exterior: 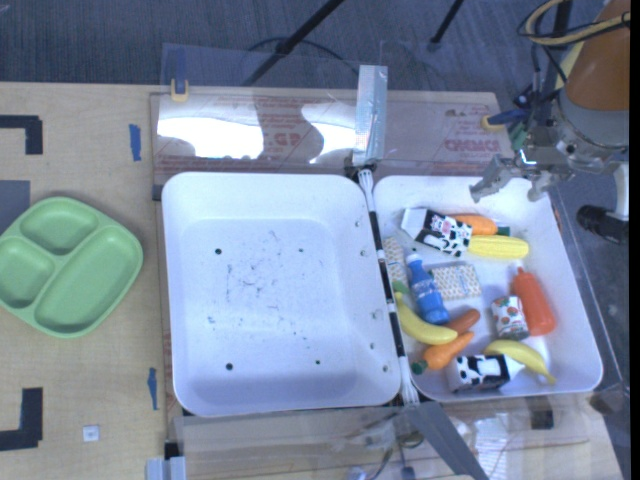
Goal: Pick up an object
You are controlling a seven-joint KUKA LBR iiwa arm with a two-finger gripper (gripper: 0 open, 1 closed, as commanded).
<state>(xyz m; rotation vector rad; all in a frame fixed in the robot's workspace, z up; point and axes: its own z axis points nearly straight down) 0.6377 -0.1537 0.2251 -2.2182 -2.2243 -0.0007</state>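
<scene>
My gripper (516, 186) hangs over the far rim of the right bin (585, 353), its two fingers (491, 186) spread apart with nothing between them. Below it in that bin lie a cow-print carton (440, 232), a carrot (477, 225), a yellow corn cob (498, 248), a blue bottle (428, 294), a cracker block (458, 281), a banana (424, 327), an orange-red vegetable (536, 302), a small can (508, 318), a second banana (526, 354) and a second cow-print piece (480, 370). The gripper touches none of them.
The left bin (270, 278) adjoins the right one along a raised middle rim (385, 278). A green divided plate (66, 264) rests on the bench at far left. A clear panel (300, 128) stands behind the bins. Cables (560, 13) hang near the arm.
</scene>
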